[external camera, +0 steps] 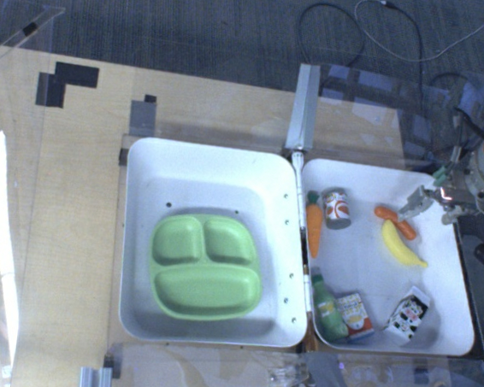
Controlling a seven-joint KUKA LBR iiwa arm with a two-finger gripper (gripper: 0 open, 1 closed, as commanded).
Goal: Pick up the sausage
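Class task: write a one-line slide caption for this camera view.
Gripper poised beside the sausage and banana in the right bin; green plate left.

Robotics lab; wooden bench (59, 212), twin white bins (136, 220), loose cables (388, 32)

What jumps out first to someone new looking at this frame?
The green divided plate sitting alone in the left bin. Then the clutter in the right bin: a banana beside the orange-red sausage near the far right corner, with the tool just above the sausage.
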